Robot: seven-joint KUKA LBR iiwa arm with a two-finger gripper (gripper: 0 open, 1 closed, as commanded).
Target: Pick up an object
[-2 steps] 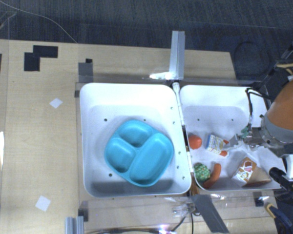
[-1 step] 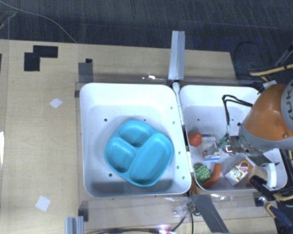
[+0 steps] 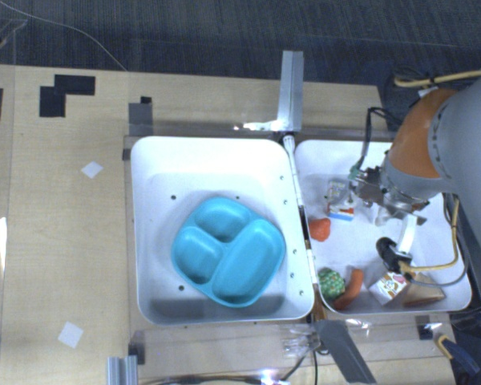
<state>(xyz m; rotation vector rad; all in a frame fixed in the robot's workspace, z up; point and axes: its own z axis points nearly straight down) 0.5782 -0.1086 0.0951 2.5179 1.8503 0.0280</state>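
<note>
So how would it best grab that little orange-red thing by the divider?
Probably straight from above, fingers closing across the orange-red piece's rounded middle. It lies low on the bin floor close to the divider wall, so the fingers should line up along that wall.

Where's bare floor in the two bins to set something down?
Left bin: bare floor rings the blue divided plate, widest along the far wall and left side. Right bin: bare at the far-left corner. Crowded around the gripper, the orange piece, and the near wall's green ball and small carton.
</note>
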